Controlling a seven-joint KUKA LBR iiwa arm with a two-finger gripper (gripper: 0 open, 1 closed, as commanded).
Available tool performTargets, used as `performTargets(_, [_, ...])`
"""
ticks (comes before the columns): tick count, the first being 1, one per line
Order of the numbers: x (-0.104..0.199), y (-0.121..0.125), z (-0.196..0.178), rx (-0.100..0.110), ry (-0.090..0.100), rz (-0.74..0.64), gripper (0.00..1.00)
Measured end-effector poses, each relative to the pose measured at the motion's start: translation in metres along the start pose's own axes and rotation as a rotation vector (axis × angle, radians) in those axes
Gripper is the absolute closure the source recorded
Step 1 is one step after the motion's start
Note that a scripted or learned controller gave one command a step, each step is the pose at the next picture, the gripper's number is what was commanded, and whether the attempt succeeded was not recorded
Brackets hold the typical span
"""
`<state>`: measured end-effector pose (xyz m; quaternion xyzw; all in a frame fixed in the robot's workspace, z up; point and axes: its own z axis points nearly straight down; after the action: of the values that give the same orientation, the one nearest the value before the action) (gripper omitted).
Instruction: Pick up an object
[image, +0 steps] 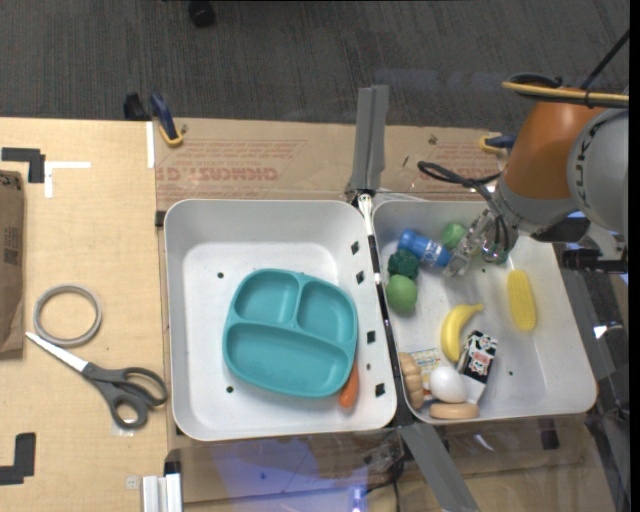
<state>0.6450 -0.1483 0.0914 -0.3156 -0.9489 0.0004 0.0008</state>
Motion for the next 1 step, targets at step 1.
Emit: performTargets(1, [0.0049,-0.0027,0.0022,0.010,0.025,0.001,0.00])
